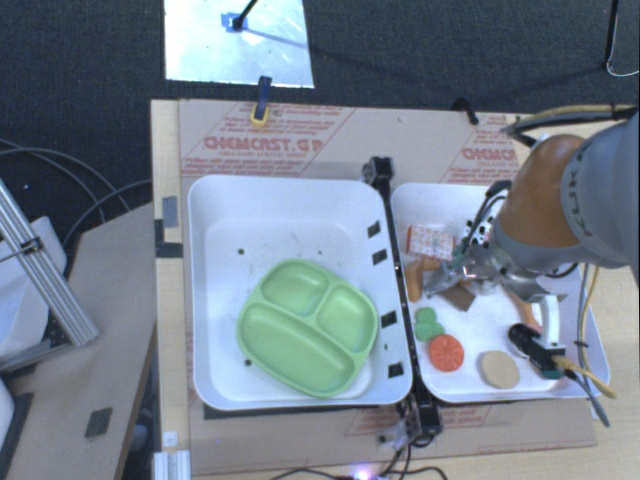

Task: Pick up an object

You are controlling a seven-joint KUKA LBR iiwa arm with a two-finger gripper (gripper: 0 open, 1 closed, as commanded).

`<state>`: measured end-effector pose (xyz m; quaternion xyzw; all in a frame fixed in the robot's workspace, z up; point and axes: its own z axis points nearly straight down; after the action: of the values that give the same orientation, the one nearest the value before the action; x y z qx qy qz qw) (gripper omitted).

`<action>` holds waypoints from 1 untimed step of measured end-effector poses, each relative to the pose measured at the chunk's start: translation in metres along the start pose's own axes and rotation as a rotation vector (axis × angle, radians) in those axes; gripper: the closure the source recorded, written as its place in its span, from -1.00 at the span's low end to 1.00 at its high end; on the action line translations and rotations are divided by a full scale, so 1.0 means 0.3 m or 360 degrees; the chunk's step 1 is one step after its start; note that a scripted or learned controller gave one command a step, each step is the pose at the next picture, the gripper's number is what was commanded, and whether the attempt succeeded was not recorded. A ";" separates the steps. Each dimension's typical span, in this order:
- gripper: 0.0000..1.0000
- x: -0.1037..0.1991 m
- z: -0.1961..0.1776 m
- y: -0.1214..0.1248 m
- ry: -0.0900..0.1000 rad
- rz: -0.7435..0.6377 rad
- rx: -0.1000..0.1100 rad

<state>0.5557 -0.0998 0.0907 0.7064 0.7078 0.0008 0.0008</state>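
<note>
Tan disc (499, 369): lies flat on the floor of the right bin (486, 328), nearer the camera than the gripper (446, 280) and to its right in the view, well apart from it.
Red disc (446, 352): lies flat, straight out from the gripper toward the near rim; close beside the tan disc but apart from it.
Green piece (428, 323): small and lumpy, between the red disc and the gripper, slightly left of the gripper.
Green divided plate (305, 328): three compartments, in the left bin (260, 223), well to the left of the gripper and across the wall between the bins.
Brown piece (459, 297): just on the near side of the gripper; contact cannot be determined.
Orange piece (413, 280): elongated, just left of the gripper, beside the wall between the bins.
Gripper: lowered into the right bin among the loose items; whether it is apart or together cannot be determined, and no item is seen clamped in it.
Printed packet (430, 240): pink and white, just beyond the gripper, toward the far rim.
Arm (560, 208): grey with an orange band, behind and to the right of the gripper.
</note>
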 end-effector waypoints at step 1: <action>-1.00 0.039 0.018 0.068 -0.0008 -0.0002 -0.0004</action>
<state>0.5760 -0.0881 0.0854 0.7058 0.7084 -0.0002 0.0035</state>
